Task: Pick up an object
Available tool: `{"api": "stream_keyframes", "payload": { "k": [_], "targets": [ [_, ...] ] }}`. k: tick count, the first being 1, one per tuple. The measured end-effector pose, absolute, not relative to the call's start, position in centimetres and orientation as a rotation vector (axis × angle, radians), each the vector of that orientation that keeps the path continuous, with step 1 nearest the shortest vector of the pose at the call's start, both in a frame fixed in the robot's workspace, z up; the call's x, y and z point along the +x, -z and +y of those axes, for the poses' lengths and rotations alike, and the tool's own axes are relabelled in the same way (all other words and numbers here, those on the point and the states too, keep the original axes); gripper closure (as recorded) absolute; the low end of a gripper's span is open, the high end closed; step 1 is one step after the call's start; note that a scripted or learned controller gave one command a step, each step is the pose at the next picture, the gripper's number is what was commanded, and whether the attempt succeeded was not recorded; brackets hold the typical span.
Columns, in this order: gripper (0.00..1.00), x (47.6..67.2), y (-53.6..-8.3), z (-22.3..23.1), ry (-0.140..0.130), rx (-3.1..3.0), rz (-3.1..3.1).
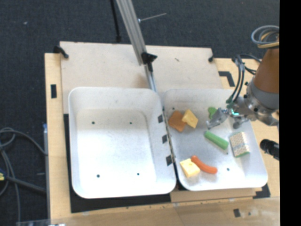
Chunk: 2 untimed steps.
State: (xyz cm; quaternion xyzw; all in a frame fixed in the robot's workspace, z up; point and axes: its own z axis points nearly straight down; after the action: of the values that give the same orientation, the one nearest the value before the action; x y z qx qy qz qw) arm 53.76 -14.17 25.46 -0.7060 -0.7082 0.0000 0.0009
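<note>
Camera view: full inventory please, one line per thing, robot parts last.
left bin: 1, white, left half of the bench
right bin: 1, white, beside it on the right, holds all the loose items
brown block: 1, brown, upper left of right bin, touching the yellow wedge
yellow wedge: 1, yellow, right of the brown block
green stick: 1, green, middle of right bin
small green piece: 1, green, by the gripper
speckled block: 1, beige, right side of right bin
yellow cube: 1, yellow, front of right bin
orange piece: 1, orange, beside the yellow cube
metal rail: 1, silver, slanting at the back
gripper: 1, grey, over right bin
</note>
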Motion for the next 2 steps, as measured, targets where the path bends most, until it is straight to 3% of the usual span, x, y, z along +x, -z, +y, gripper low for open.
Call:
{"api": "stream_keyframes", "payload": {
  "k": [1, 2],
  "targets": [
    [0.00, 53.8, -25.6, -14.2, 0.004, -2.221, -2.225],
    [0.00, 53.0, -19.9, -14.4, -0.005, -2.224, -2.218]
  ]
}}
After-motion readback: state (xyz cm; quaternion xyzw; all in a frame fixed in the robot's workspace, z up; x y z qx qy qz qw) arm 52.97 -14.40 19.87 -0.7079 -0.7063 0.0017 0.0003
